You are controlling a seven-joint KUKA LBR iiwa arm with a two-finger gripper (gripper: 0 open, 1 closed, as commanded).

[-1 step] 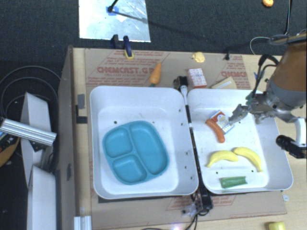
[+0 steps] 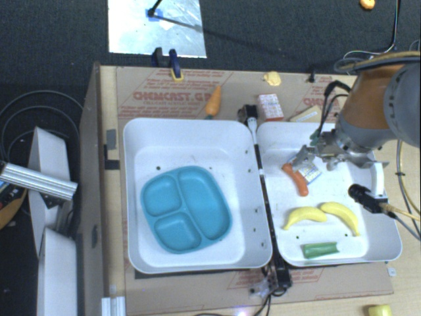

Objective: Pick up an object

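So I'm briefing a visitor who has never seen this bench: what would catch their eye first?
Probably the blue divided plate, alone in the left bin. Next, the grey and orange arm over the right bin, its gripper just above an orange sausage-shaped toy, with two yellow bananas and a green piece nearer the front.

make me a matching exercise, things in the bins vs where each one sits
Things:
1. blue divided plate
2. orange sausage
3. two bananas
4. green piece

Places:
A. right bin, by its near edge
B. left bin
C. right bin, just below the gripper
D. right bin, between the sausage and the green piece

Pairs: 1-B, 2-C, 3-D, 4-A
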